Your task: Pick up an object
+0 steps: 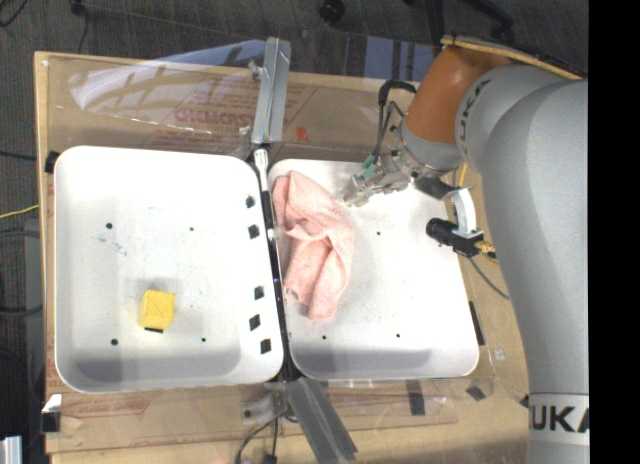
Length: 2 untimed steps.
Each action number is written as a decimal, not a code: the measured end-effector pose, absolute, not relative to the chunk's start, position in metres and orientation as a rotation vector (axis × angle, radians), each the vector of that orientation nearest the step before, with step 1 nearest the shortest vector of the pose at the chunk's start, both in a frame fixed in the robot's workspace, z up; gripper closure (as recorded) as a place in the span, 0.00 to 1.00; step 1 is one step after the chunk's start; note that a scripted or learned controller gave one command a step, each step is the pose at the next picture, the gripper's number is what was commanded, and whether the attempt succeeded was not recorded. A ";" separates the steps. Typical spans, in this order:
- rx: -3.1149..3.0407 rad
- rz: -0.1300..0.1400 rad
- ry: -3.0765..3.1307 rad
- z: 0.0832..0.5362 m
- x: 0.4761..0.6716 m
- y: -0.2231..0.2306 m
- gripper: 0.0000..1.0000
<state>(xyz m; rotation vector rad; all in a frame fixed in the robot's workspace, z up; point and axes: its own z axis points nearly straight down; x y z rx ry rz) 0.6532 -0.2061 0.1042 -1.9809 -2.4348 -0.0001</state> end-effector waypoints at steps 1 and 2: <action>-2.046 0.003 -2.380 0.091 0.631 -0.182 1.00; -1.657 0.002 -2.666 0.093 0.657 -0.209 1.00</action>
